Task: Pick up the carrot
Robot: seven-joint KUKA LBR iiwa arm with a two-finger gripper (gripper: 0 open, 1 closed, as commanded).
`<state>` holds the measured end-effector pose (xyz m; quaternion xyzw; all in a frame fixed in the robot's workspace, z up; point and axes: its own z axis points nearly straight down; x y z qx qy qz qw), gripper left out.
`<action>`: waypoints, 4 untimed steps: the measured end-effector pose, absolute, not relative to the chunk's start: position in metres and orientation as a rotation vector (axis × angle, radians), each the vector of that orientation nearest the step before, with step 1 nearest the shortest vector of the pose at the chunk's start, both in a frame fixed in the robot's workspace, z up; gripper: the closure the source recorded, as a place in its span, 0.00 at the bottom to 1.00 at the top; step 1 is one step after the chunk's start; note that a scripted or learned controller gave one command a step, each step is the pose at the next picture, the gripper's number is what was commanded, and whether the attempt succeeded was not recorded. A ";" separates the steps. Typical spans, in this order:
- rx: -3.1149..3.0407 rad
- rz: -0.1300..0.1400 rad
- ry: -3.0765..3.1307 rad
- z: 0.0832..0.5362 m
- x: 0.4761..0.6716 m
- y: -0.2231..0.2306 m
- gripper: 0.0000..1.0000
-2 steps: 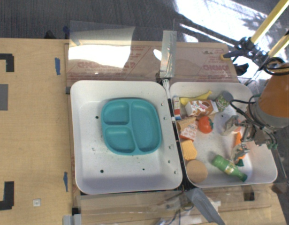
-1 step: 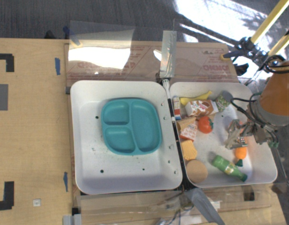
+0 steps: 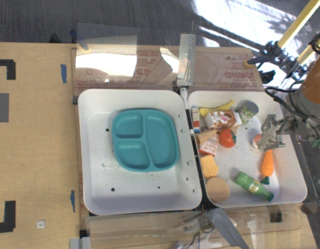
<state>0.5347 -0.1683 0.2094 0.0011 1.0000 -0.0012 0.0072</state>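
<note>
Inspection of the right bin: the carrot lies near the bin's right side, roughly upright in the camera view, orange body with a small green tip at its lower end. The pincer sits just above the carrot's upper end, at or very near contact. Whether the metal fingers are spread or closed cannot be told from this angle, and nothing is seen clamped between them, so no hold on the carrot is confirmed.

Judgement on the step in hand: this looks like the approach or descent onto the carrot. To do it well, the pincer should be centred over the thick middle of the carrot rather than its top end, with the fingers set across the narrow width, and lowered enough to close on the body rather than skid off the taper.

Surroundings: a green bottle lies just beside the carrot's lower tip and is the closest obstruction; a sideways drift could catch it. A tomato and a small carton sit near the bin's left side, well apart from the carrot, with a round tan item at the lower left. The bin's right wall is near and limits finger clearance on that side. The left bin holds a teal divided tray, not involved.
</note>
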 end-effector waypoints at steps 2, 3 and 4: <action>0.110 -0.003 3.128 0.098 0.542 -0.192 0.00; 0.107 -0.003 3.126 0.107 0.543 -0.190 1.00; 0.001 0.001 3.128 0.177 0.564 -0.129 1.00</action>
